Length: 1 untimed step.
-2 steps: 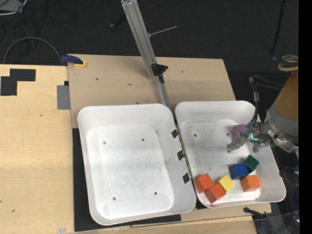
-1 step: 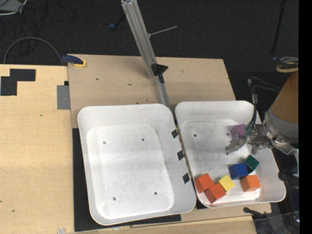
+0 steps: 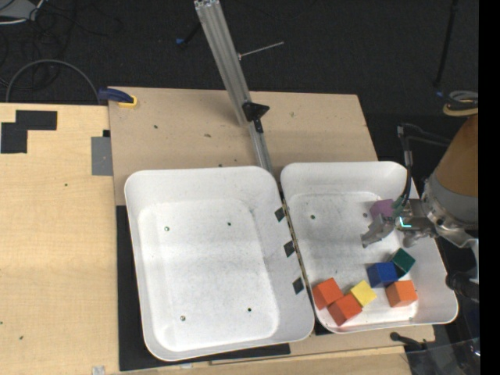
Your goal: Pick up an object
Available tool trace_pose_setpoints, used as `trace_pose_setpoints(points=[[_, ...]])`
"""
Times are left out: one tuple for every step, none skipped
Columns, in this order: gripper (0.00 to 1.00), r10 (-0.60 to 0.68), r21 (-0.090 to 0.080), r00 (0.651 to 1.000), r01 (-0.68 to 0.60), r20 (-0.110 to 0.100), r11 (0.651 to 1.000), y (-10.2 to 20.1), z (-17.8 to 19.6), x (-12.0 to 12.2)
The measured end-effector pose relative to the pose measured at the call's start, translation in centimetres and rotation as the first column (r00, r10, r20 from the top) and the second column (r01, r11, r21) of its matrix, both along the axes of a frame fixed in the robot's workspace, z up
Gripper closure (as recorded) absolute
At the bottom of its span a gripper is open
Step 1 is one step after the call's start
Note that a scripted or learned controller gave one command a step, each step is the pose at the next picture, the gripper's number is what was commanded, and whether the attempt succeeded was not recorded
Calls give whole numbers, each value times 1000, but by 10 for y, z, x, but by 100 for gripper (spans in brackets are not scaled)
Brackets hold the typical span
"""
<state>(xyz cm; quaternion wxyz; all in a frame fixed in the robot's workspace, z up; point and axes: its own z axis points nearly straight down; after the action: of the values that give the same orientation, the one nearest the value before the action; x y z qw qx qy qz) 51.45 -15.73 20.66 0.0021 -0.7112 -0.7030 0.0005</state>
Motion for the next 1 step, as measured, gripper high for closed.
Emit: trace_pose_setpoints(points=[[0, -2, 0, 1000, 2, 0, 1000, 0, 0, 0]])
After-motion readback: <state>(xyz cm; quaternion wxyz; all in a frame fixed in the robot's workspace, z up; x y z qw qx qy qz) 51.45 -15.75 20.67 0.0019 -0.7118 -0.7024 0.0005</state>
